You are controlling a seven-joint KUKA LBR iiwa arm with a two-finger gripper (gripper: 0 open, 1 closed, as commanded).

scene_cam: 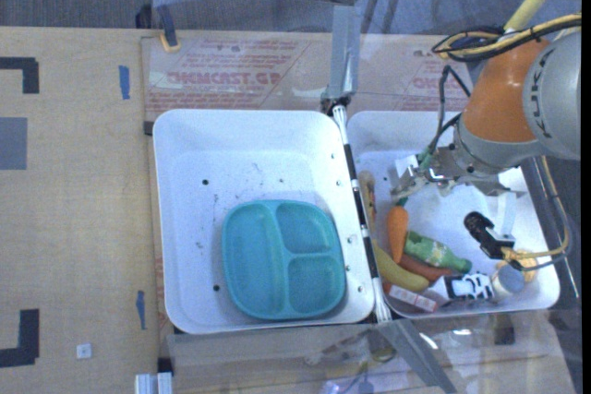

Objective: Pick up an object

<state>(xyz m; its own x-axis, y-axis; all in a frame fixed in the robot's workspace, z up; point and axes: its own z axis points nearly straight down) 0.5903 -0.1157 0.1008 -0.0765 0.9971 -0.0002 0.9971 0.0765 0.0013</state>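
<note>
Nearest us, just in front of the carrot (396,233), a yellow banana (395,271) lies by the left wall of the right bin (383,152). A black-and-white item (471,286) rests further right. A green bottle (434,251) lies just beside the carrot's right side, over a red piece (420,269). Left of the carrot, across the bin walls, a teal divided plate (283,258) sits in the left bin (231,152). Just beyond the carrot's far end hangs the gripper (411,180). We cannot tell whether it is apart or together.
</note>
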